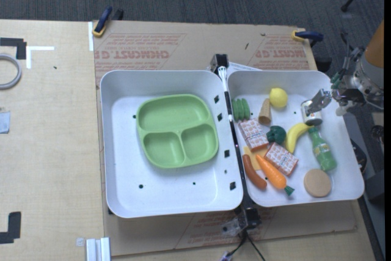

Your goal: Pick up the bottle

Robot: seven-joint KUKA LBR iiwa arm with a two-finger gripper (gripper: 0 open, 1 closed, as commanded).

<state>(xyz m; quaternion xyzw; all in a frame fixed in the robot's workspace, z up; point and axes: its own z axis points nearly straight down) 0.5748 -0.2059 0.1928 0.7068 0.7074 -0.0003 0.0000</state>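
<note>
The bottle [322, 150] is green with a pale label and lies in the right bin [351, 159] near its right wall, neck pointing toward the far side. My gripper [315, 105] hangs over the right bin just beyond the bottle's neck, close to the banana's tip. Nothing shows in its grasp. The arm [372, 67] comes in from the right edge, above the bin's far right corner.
Around the bottle lie a banana [295, 135], a lemon [278, 96], a round tan disc [317, 183], broccoli [277, 133], a carrot [272, 173], a sausage [253, 172] and two snack boxes [281, 159]. The left bin [116, 150] holds a green divided plate [177, 129].
</note>
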